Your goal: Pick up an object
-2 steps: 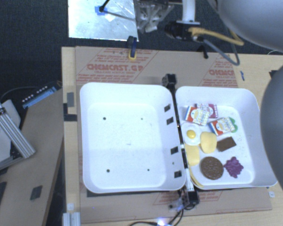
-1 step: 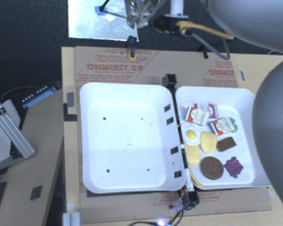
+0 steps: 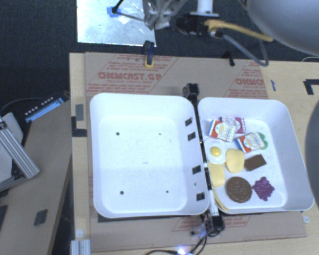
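gripper (image 3: 158,15) parked high above the bench, far from both bins; finger state not readable. toy food crowded in right bin (image 3: 292,137): cookie (image 3: 238,189), grapes (image 3: 263,188), egg (image 3: 216,152), touching neighbours. risk: descent lands on two items, pinch slips or closes on nothing.

Brown bench (image 3: 127,70) bears left bin (image 3: 103,195) beside right bin (image 3: 292,142)

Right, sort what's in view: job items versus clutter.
Job items, all in the right bin:
two packets
fried egg
yellow piece
brown bar
round cookie
purple grapes

Just lying about:
left bin
cardboard sheet
blue clamp
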{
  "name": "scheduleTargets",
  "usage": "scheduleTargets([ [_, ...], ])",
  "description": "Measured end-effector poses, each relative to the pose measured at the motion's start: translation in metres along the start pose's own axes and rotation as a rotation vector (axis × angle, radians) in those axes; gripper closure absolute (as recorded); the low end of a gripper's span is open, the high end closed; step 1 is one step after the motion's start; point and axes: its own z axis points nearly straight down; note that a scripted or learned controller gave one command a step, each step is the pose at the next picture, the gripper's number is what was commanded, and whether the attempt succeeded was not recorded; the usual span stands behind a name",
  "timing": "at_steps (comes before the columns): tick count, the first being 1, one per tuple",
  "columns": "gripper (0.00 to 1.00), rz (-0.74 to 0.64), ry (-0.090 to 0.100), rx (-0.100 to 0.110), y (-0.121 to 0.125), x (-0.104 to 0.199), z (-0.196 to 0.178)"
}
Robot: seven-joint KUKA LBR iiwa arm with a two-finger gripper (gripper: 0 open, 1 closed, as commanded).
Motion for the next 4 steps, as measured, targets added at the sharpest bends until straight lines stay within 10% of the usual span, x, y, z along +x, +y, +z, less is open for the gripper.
scheduleTargets([
  [4, 1.00, 0.001, -0.003, 0.003, 0.0214, -0.0006, -0.0074],
])
